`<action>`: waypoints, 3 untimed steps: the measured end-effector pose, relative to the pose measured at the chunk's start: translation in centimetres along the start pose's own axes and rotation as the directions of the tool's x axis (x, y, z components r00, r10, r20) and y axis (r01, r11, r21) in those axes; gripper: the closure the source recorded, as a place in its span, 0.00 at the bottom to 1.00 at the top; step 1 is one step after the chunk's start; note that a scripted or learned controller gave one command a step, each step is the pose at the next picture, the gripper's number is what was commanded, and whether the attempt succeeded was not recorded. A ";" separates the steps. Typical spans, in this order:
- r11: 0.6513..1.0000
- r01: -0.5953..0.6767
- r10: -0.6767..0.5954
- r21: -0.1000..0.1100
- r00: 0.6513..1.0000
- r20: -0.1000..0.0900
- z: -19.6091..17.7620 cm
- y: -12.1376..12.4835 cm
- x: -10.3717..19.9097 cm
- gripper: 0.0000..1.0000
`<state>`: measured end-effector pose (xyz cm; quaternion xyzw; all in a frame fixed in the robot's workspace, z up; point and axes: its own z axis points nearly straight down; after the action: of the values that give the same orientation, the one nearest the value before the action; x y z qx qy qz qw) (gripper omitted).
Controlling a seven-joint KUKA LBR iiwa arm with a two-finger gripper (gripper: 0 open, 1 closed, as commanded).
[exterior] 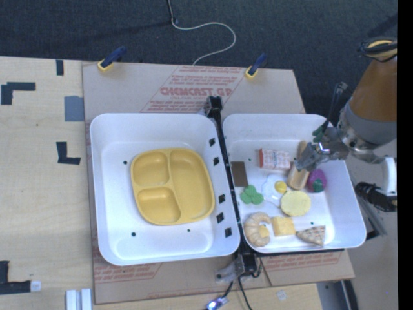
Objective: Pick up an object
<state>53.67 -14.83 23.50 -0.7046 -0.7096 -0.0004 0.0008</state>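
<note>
Camera view, looking down at a slant on 2 white bins set side by side on the bench. I read the left bin (pixel 103 173) as carrying 1 yellow divided plate (pixel 172 186), and the right bin (pixel 342 228) as carrying the toy foods I can choose from.

The end effector (pixel 310 157) sits low over the right bin's far right part, directly above a tan upright piece (pixel 297 176) and just beside a purple piece (pixel 316 183). I cannot tell from this angle whether it is open or closed, and nothing shows clearly as gripped.

The nearest candidate is the tan upright piece, which stands between a red-and-white packet (pixel 275 159) and the purple piece. I judge it light and rigid, likely moulded plastic, with a smooth and somewhat slippery skin. It looks narrow enough to pinch across its width near mid-height. A hold too near the top could tip it against the purple piece.

Other candidates lie nearer the camera:
- a round yellow disc (pixel 295 203), flat and hard to get under;
- a pale cube (pixel 282 226), with 2 flat faces that suit a pinch;
- a ring-shaped pastry (pixel 257 228), curved and prone to roll out;
- a wedge (pixel 310 235), lying near the bin's front wall;
- a green leafy piece (pixel 251 194), low and irregular.
</note>
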 end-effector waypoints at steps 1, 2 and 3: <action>1.000 0.000 0.000 0.002 1.000 0.000 1.2 0.2 6.3 1.00; 1.000 -0.004 0.004 0.003 1.000 0.001 1.5 -1.1 8.5 1.00; 1.000 -0.007 0.007 0.001 1.000 0.002 1.2 -1.2 7.2 1.00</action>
<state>52.41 -7.66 22.32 -0.7071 -0.7071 0.0006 0.0004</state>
